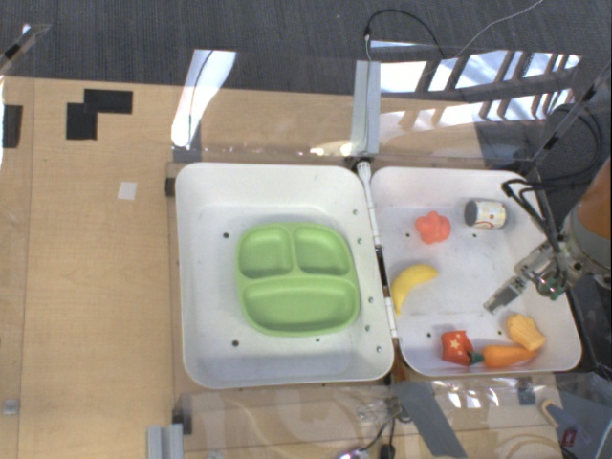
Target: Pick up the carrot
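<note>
Wooden bench (86,285) carried two white bins side by side; dark carpet lay beyond. We saw left bin (201,256) holding green divided plate (297,278) at centre. Right bin (564,352) held pink toy (433,228) at 11 o'clock, small cup (486,214) at 12, banana (411,283) at 9, red pepper (456,347) at 6. Carrot (505,356) lay at 5 o'clock by near wall, touching pepper, just below yellow-orange piece (526,333). End effector (504,298) hovered at 3 o'clock, above and apart from carrot; we couldn't tell finger state.
</note>
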Action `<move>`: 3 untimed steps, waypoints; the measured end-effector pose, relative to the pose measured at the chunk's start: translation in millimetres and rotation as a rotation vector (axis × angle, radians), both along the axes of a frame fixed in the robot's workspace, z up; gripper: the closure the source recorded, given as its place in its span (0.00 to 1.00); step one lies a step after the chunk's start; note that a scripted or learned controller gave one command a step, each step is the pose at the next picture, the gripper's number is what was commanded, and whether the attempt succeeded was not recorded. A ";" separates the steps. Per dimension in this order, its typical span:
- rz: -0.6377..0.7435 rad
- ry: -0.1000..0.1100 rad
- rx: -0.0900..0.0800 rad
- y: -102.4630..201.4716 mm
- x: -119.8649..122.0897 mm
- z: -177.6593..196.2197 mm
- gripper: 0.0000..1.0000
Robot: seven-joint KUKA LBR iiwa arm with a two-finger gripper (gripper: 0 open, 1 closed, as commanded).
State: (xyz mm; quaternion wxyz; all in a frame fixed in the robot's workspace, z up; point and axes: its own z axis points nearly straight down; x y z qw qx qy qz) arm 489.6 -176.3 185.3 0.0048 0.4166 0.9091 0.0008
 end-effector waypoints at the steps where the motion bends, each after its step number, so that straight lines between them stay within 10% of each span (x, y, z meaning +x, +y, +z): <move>1: 0.068 0.000 0.000 26.9 -0.2 33.4 0.00; 2: 0.192 0.006 0.001 -16.3 -1.6 -66.6 0.00; 3: 0.194 -0.003 -0.002 -15.6 1.6 -54.6 1.00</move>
